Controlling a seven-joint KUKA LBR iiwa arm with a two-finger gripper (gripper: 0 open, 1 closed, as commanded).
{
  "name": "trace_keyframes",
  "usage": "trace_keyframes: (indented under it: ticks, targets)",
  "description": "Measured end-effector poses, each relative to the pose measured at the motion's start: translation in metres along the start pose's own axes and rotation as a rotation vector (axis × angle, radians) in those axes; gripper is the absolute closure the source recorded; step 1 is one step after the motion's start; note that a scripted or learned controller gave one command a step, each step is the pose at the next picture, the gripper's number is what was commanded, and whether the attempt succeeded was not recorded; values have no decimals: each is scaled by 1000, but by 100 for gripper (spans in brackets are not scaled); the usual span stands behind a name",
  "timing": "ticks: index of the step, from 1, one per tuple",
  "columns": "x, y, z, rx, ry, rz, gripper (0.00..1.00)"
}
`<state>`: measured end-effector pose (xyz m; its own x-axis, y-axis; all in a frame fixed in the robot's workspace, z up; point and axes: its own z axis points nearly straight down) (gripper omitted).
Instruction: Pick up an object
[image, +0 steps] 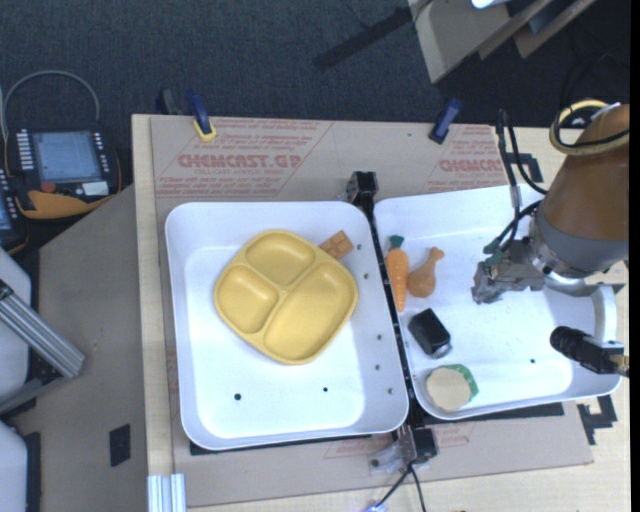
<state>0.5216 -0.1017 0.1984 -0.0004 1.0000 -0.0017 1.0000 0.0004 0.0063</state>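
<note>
Table (300, 150) covered in brown printed board, carrying two white bins; dark floor beyond. Left bin (200, 390): yellow plate (287, 296). Right bin (520, 385): carrot (398, 277), drumstick (425, 273), black block (431, 331) along its left edge. Jaws (490, 280) low over bin centre, apparently touching nothing; spread cannot be told.

Just one camera here, fixed up above the surface (300, 150) and looking down at a bit of a slant. It's far enough back to fit both white bins, the left bin (200, 380) and the right bin (520, 215), side by side. The arm (590, 200) comes in from the right edge.
</note>
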Motion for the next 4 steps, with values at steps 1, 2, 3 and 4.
trace_keyframes:
  ticks: [1,2,3,4]
  targets:
    - [2,5,-43,1,0,-1,100]
    - [1,7,-95,0,0,-1,100]
    - [43,14,-85,8,3,-4,100]
    - [100,21,-78,9,4,-6,100]
